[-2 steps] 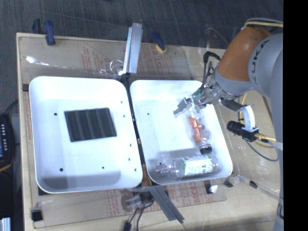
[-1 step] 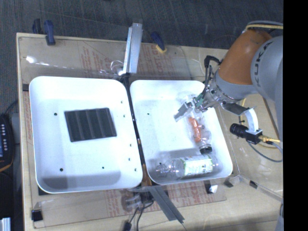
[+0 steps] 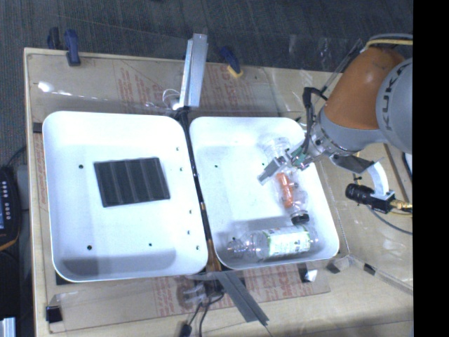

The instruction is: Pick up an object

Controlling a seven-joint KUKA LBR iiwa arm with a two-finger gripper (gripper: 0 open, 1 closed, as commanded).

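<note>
In the camera view, the arm (image 3: 365, 97) is reaching in from the right over the right bin (image 3: 210, 188), and its gripper (image 3: 280, 166) is hanging low above the bin's upper middle, just above a small bottle with orange contents (image 3: 287, 190); whether it is apart or together I cannot tell. That bottle is lying just beside a crumpled clear plastic piece (image 3: 275, 146), while a larger clear bottle with a label (image 3: 277, 243) is resting on its side along the bin's near wall, probably because the shallow rim is stopping it from rolling. Judging by the pose, the gripper is lining up on the small bottle. The left bin (image 3: 70, 188) is carrying a dark ribbed pad (image 3: 132, 181). Both bins are sitting on a pale counter (image 3: 105, 76) with blue clamps (image 3: 72, 46) along its far edge, over dark carpet (image 3: 280, 12).
</note>
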